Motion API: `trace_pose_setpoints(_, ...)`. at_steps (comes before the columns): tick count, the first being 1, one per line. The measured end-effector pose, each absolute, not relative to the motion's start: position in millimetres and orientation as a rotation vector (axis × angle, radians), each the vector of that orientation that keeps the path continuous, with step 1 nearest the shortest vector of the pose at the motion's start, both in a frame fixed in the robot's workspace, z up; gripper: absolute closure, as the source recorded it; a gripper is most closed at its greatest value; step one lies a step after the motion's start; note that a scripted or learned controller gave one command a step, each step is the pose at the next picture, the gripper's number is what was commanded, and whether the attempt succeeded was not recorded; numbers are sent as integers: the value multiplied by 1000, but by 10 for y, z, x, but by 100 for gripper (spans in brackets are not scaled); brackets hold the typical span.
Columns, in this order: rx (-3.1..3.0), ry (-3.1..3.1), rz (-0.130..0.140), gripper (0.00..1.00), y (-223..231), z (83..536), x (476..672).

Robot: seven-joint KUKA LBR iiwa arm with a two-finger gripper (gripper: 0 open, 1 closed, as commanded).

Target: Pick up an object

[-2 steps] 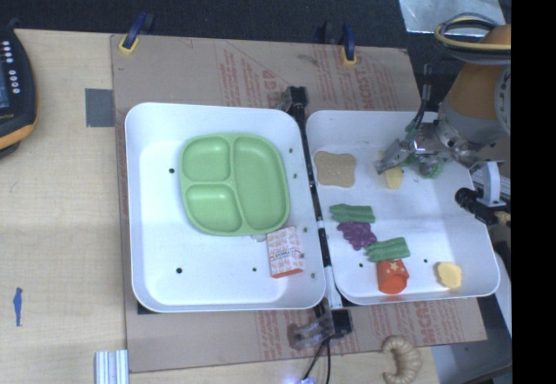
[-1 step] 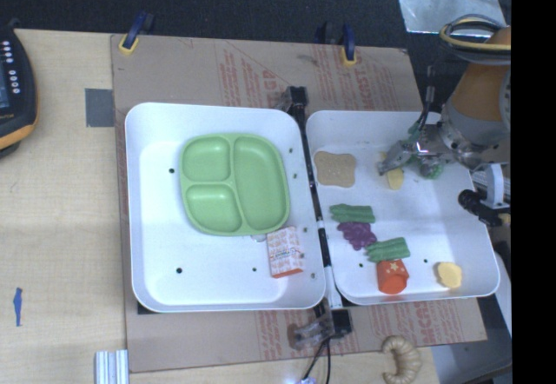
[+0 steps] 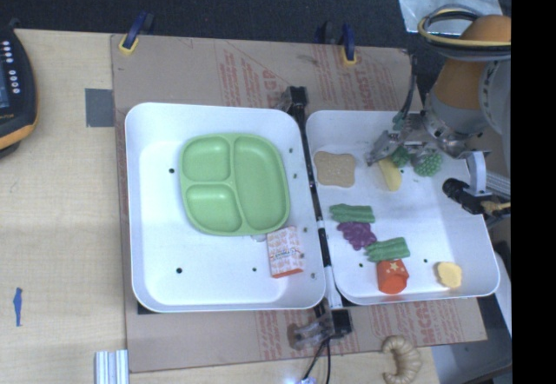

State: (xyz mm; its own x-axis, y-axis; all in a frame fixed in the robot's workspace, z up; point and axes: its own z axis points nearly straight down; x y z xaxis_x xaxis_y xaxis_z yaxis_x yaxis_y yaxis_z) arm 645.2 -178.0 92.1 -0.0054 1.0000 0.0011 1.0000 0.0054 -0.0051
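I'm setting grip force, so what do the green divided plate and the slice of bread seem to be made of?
The green divided plate looks like moulded plastic with a smooth, matte finish: even colour, rounded ridges between its three compartments. The slice of bread looks like a toy, perhaps foam or soft plastic, tan and dull with a speckled face; this view leaves the material open.

Gripper (image 3: 401,150) low over yellow piece (image 3: 390,175), right bin (image 3: 473,239).

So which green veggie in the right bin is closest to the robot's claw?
The bumpy broccoli, right beside the gripper. The two long green pieces lie further down the bin.
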Motion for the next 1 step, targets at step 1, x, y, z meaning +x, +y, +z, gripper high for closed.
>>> trace_pose_setpoints(1,-2199,-2222,-14,0,-2036,928,6240)
